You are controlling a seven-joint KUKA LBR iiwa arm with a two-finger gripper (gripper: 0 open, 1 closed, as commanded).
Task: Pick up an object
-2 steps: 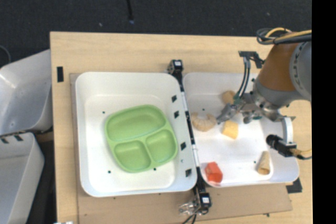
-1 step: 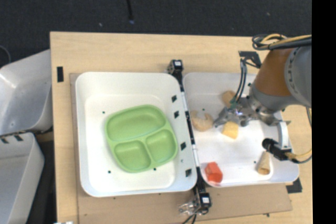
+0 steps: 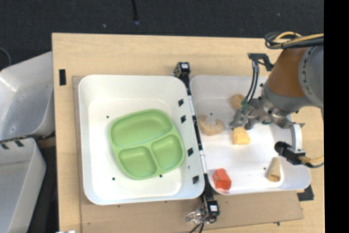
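1 fixed overhead camera, slanted down over both white bins (image 3: 87,117), bench-wide.

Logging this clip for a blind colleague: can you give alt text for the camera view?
The gripper hangs low in the right bin just above a yellow block, among a beige lump, a red block and a tan cone. The left bin holds a green divided plate.

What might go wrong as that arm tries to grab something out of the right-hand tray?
The end effector hangs just above the yellow block, with a tan piece and a beige lump close by. It may nudge a neighbour instead of gripping anything. The block is small and could slip out sideways. The red piece near the tray's edge looks awkward to reach.
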